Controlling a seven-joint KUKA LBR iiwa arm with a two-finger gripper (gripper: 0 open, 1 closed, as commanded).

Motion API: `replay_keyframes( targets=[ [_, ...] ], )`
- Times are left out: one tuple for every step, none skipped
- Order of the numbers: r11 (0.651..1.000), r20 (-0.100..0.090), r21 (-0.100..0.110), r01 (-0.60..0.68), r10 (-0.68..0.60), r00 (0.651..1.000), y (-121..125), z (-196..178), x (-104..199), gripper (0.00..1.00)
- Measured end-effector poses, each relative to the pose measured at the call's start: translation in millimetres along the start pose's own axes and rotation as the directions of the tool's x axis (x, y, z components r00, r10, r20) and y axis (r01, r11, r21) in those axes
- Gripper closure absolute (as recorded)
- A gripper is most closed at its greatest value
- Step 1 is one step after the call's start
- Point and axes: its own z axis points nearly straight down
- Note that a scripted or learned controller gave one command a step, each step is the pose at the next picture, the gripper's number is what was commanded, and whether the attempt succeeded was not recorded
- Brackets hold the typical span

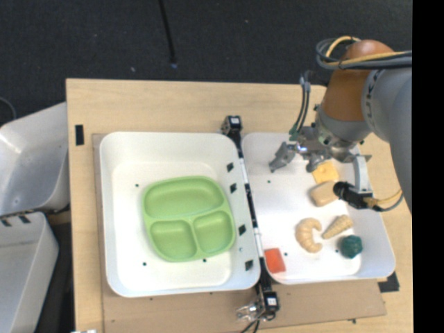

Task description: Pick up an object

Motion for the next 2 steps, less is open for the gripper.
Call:
replay_keyframes(
  targets=[
    [1.0,0.0,-0.001,0.0,0.0,1.0,-6,45,-6,0.0],
    [1.0,0.0,-0.003,-0.003,0.003,1.0,-6,60,-8,0.0]
  ],
)
